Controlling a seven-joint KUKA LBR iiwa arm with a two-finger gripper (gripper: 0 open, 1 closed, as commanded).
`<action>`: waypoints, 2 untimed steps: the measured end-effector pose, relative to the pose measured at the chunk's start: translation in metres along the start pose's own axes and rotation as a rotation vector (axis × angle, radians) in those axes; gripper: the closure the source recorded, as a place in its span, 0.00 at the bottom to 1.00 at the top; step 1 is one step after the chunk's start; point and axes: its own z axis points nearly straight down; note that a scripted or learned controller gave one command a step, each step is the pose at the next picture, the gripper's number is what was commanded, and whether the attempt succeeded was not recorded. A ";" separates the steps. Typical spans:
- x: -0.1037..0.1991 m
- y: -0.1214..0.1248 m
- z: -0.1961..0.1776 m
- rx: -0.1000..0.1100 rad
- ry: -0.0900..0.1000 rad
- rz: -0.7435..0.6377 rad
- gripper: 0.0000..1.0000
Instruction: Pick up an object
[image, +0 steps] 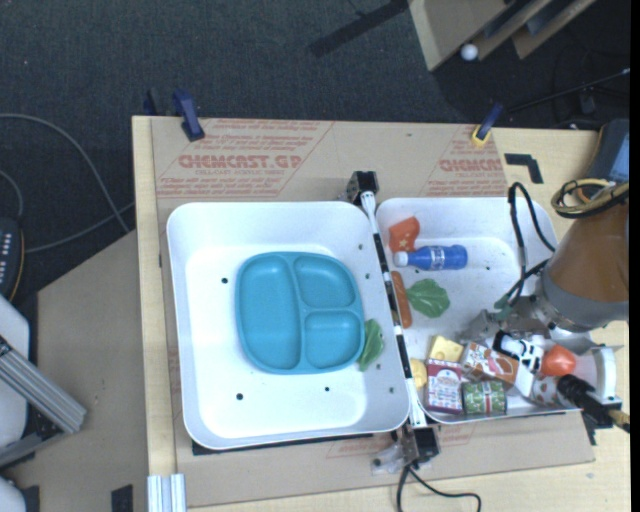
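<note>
Tool (512, 345) hovers just right of yellow block (445, 349).

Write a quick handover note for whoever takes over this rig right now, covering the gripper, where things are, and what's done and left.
Gripper: low over the right bin, near its lower right corner, above the toy food pile. Nothing seen between its fingers.
Right bin: blue bottle, green leaf, orange piece, yellow block, printed boxes.
Left bin: blue divided plate, with a green piece at its right edge.
Done: arm has reached in. Left: grasp and lift one object.
</note>
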 end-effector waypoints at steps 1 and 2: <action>0.002 0.002 -0.010 -0.005 0.001 -0.002 1.00; 0.075 0.015 -0.078 0.003 0.003 -0.003 1.00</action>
